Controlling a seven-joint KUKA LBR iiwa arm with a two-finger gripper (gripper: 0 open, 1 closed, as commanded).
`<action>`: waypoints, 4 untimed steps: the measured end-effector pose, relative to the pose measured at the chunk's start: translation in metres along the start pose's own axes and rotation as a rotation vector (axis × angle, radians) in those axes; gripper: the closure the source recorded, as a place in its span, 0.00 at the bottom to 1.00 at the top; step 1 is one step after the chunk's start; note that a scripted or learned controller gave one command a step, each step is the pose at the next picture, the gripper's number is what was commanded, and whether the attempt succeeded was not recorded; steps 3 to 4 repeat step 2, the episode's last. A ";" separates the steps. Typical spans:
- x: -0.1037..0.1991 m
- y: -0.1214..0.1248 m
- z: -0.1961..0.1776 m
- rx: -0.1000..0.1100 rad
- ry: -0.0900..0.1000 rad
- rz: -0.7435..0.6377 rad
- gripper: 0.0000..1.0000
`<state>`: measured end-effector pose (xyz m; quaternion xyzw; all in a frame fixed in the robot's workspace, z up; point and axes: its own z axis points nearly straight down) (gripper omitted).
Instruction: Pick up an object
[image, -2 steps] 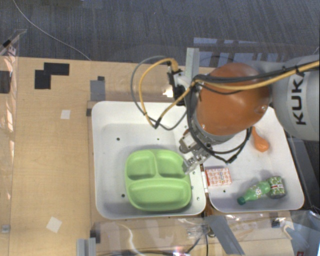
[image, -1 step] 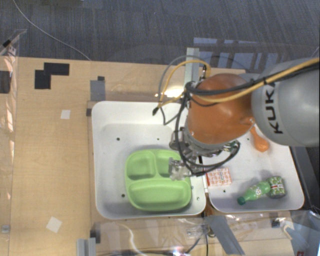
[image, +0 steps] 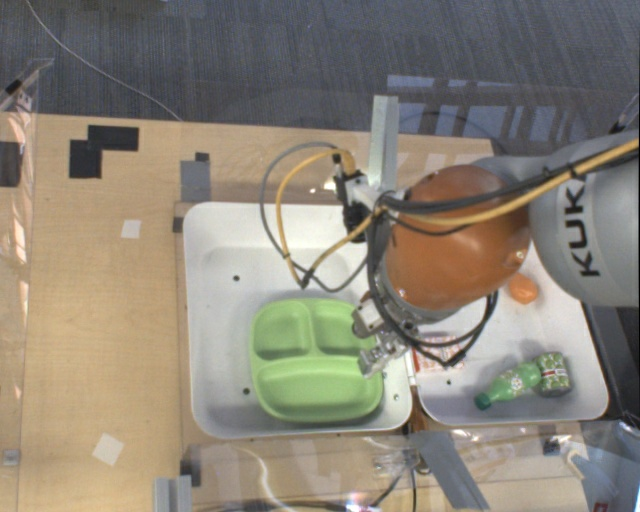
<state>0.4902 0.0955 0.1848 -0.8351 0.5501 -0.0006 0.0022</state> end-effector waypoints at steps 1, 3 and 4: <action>0.022 0.012 -0.048 0.001 0.001 -0.515 1.00; -0.042 -0.027 -0.085 0.003 -0.001 -0.231 1.00; -0.042 -0.027 -0.085 0.003 -0.001 -0.231 1.00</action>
